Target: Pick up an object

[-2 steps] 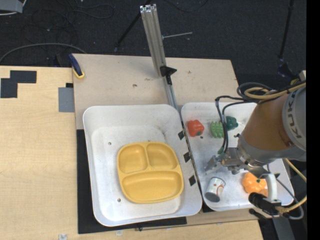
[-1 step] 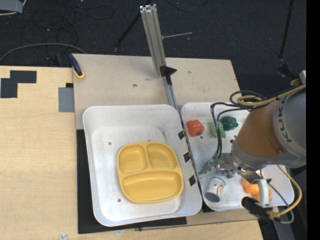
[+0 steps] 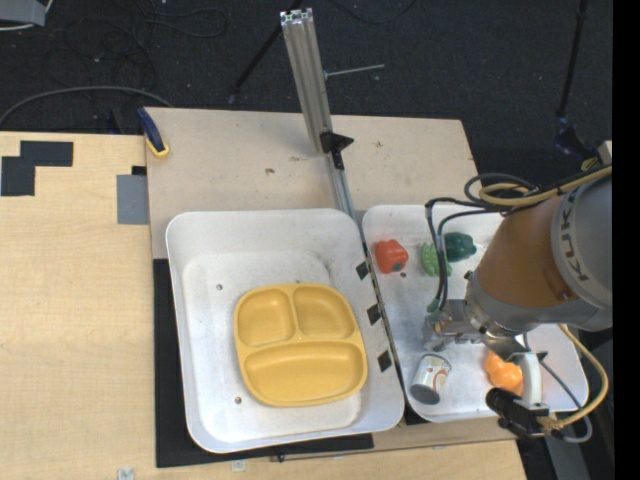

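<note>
Orange is your quickest landmark in the camera view: the orange band on the arm (image 3: 525, 258) sits over the right bin (image 3: 400, 388), and the wrist below it drops into that bin's middle. You will find the gripper (image 3: 447, 330) low inside the bin, but the wrist body hides its tips, so you cannot tell from here whether the pincer is spread or pressed together, and nothing shows pinched in it.

Look just near and slightly left of the gripper for the small metal can (image 3: 430, 378). It lies on its side on the bin floor, its open mouth turned toward the near-left, so its long axis runs at a slant from far-right to near-left. That is the closest candidate: judged from this view, the coming move turns on shifting a little nearward and leftward and closing across the can's short width, not along its length.

Other choices lie around you: an orange toy (image 3: 503, 372) to the near right of the gripper, a red object (image 3: 390, 256) and green pieces (image 3: 447, 251) at the far side.

Over in the left bin (image 3: 200, 258) a yellow divided plate (image 3: 299, 344) lies flat, well apart from the gripper.
</note>
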Robot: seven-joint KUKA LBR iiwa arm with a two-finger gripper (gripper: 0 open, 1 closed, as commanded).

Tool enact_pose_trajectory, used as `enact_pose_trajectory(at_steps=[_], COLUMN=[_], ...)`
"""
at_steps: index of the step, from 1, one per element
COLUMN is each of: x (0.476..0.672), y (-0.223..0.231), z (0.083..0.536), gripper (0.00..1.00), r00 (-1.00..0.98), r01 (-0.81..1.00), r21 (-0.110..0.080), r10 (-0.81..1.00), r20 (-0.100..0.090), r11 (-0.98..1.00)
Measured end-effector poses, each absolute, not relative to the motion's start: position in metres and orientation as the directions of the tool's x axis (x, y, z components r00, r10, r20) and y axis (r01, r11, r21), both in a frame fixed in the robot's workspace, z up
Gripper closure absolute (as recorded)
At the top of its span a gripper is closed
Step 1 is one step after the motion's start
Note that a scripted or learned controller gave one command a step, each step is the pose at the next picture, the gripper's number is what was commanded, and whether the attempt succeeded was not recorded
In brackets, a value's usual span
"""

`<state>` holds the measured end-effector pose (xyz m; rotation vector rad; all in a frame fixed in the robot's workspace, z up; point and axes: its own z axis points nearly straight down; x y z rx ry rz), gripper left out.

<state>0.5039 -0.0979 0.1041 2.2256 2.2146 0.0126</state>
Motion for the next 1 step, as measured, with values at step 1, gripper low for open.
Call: enact_pose_trajectory(at_steps=[1], x=[0.497], y=[-0.0988], z=[0.1487], gripper=[1.0], r00=[0.0], r01=[1.0], r21=[0.0], r10=[1.0], r20=[0.0], r11=[0.0])
